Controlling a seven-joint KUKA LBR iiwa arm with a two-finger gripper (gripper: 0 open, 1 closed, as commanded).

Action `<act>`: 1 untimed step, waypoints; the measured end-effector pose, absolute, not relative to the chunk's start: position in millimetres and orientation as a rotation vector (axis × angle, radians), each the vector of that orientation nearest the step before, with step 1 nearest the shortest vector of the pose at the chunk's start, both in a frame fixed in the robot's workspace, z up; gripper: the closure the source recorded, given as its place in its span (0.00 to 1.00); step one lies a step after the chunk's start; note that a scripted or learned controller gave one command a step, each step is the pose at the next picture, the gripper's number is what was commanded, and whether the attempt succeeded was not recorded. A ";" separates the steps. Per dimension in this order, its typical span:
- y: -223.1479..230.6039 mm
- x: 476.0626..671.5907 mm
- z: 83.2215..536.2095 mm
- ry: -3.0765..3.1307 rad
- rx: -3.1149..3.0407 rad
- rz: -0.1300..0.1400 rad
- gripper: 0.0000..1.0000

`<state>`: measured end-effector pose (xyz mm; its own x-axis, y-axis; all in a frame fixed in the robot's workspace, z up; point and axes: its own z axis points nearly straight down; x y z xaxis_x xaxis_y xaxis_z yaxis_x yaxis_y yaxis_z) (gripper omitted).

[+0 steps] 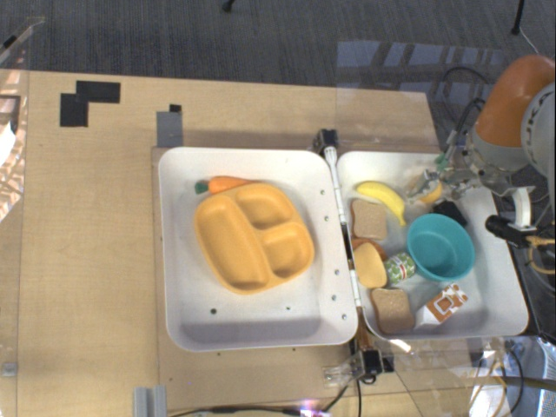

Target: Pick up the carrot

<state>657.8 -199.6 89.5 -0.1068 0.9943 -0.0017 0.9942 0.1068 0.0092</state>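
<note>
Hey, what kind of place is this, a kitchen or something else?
Likely a robotics lab bench, not a kitchen: a robot arm over two white bins, toy food like the carrot, and loose cables.

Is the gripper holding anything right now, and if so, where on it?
Cannot be told. The gripper sits over the right bin; the carrot lies in the left bin.

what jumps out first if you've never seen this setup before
The big yellow tray fills the middle of the left bin, with the carrot lying against its far edge. The right bin is crowded: a teal bowl, a banana, bread slices and a small can. The arm with its orange band hangs over that bin's far right corner.
</note>
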 end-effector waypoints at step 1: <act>-198.4 660.9 103.9 2.329 2.088 0.016 1.00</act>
<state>660.9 -198.4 103.9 -0.1088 0.9941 -0.0027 0.9939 0.1088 0.0165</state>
